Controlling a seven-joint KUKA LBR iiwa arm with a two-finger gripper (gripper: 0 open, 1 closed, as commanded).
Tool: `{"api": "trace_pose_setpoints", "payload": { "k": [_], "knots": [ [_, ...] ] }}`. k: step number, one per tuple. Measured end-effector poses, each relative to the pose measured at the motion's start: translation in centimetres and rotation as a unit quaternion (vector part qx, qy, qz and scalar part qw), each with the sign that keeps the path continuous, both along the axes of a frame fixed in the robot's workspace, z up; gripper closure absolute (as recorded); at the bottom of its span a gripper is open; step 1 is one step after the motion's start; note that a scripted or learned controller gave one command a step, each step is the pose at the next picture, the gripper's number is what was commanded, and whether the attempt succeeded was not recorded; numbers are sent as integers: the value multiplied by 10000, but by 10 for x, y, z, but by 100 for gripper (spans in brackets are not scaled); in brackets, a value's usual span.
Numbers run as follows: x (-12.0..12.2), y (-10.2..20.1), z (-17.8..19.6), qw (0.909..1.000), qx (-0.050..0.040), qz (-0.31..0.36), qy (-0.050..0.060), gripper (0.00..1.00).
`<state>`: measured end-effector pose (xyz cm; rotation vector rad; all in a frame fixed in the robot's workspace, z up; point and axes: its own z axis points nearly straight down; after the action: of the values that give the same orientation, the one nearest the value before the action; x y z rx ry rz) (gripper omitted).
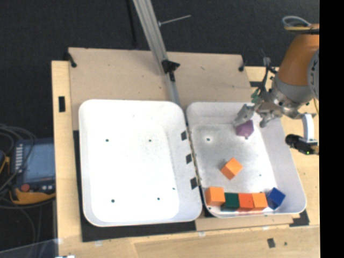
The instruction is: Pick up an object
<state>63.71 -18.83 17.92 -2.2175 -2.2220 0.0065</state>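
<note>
The purple block (pixel 245 128) is sitting in the upper part of the right bin (pixel 285 160), just under the pincer (pixel 256 115), whose two fingers are spread apart on both sides above it and are grasping nothing. I think the danger is this: the block is looking tilted, so closing fingers may be pushing it sideways. The orange cube (pixel 231 168) is lying well apart.

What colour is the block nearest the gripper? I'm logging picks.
Purple, just below the gripper, seen in the camera view.
</note>
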Motion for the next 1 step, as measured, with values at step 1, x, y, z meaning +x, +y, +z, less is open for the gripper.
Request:
{"api": "trace_pose_setpoints", "payload": {
  "k": [1],
  "knots": [
    [1,-11,-49,10000,-4,-13,-4,0]
  ]
}}
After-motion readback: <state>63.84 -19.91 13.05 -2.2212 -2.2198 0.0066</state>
